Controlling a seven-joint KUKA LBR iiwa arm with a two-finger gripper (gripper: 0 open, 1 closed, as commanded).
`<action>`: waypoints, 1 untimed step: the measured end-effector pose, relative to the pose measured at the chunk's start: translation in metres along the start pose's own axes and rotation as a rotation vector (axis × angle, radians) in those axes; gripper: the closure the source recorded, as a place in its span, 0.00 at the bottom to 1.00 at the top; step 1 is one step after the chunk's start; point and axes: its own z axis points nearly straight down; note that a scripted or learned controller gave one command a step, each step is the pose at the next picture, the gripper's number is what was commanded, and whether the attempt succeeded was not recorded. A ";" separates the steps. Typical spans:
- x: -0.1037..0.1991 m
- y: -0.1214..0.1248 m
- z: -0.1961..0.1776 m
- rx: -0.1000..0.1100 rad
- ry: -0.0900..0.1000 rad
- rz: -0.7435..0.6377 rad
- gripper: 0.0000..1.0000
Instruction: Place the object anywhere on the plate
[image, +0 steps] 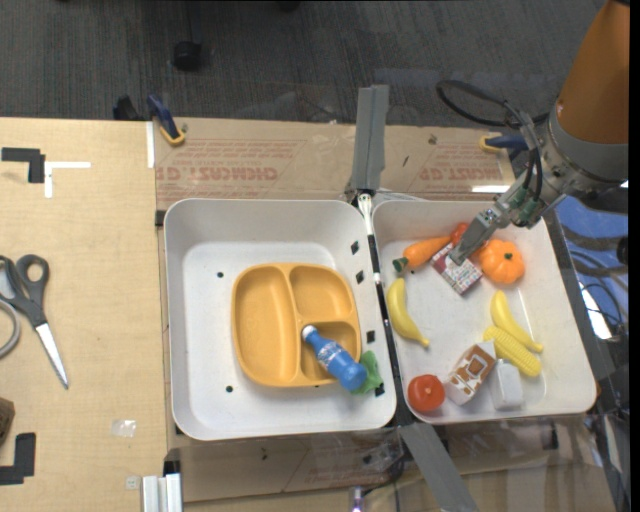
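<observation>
A yellow divided plate (270, 320) lies in the left bin (200, 330). A blue bottle (335, 360) rests on the plate's lower right compartment, with a green item (372, 372) beside it at the plate's edge. My gripper (466, 246) hangs low in the right bin (560, 330), its tip just over a red and white packet (460, 274). A carrot (425, 252) lies just left of the gripper and an orange fruit (502, 262) just right of it. I see nothing lifted by the gripper.
The right bin also holds a banana (405, 312), two more bananas (515, 338), a tomato (425, 393), a small carton (472, 372) and a white block (506, 385). Scissors (35, 310) lie on the bench at the far left.
</observation>
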 end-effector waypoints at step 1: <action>-0.001 0.001 -0.008 0.002 -0.002 -0.003 1.00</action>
